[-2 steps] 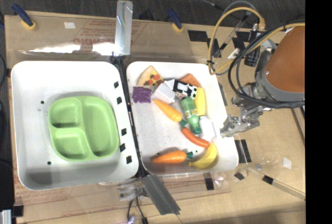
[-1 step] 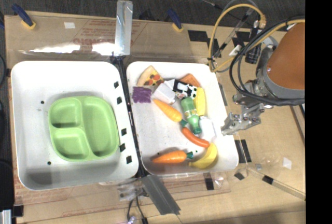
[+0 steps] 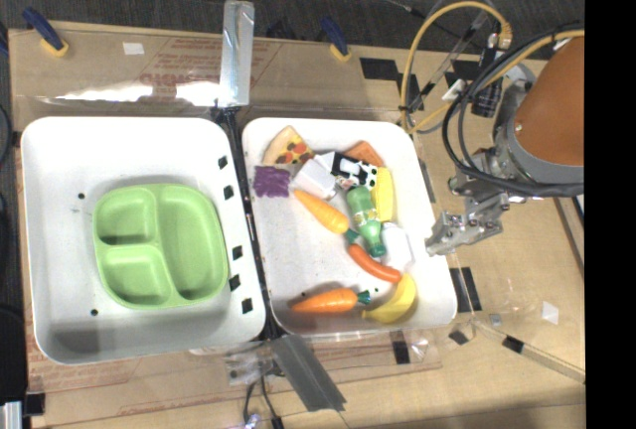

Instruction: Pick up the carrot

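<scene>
Orange-banded and high over the bench's right side, the arm [image 3: 556, 109] reaches in toward us. Its hand [image 3: 465, 226] hangs over the bare bench [image 3: 517, 318], just outside the right bin's [image 3: 422, 181] right wall. We cannot tell whether the hand is open or closed, and we see nothing gripped in it.

From the hand, the carrot [image 3: 326, 300] lies at about 8 o'clock, well apart, inside the right bin along its near wall, lengthwise left to right with its green end to the right. A banana [image 3: 399, 299] sits just beside that end. At 9 o'clock we see a green bottle [image 3: 364, 214], then a second orange carrot-shaped piece [image 3: 320, 210]. Farther out at 9 o'clock, the left bin [image 3: 45, 218] holds a green divided plate [image 3: 159, 243].
</scene>
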Motion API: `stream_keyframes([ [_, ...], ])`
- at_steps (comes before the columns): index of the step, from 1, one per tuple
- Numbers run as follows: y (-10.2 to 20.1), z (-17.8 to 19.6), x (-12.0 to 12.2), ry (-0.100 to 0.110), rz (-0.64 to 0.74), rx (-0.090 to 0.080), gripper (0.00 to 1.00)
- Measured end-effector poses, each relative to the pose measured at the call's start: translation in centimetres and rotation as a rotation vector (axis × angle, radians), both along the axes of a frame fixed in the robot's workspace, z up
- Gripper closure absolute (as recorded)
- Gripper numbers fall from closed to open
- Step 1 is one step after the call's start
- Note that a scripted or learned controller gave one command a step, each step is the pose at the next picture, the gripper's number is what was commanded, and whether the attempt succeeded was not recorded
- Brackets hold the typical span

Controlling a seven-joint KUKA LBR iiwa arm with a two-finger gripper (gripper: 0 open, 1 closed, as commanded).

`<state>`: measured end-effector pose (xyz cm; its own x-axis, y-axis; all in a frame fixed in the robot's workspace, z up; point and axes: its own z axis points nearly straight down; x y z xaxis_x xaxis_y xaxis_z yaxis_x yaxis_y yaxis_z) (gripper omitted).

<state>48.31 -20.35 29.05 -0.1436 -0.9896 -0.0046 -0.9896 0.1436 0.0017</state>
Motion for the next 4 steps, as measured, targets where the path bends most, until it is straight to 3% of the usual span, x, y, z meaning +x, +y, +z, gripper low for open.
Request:
stream_keyframes([
  [2,0.3,1.9,0.3,-0.003,0.009,0.001,1.0],
  [3,-0.4,-4.1,10.4,0.003,0.167,0.0,1.0],
  [4,-0.3,-2.9,10.5,0.0,0.169,0.0,1.0],
])
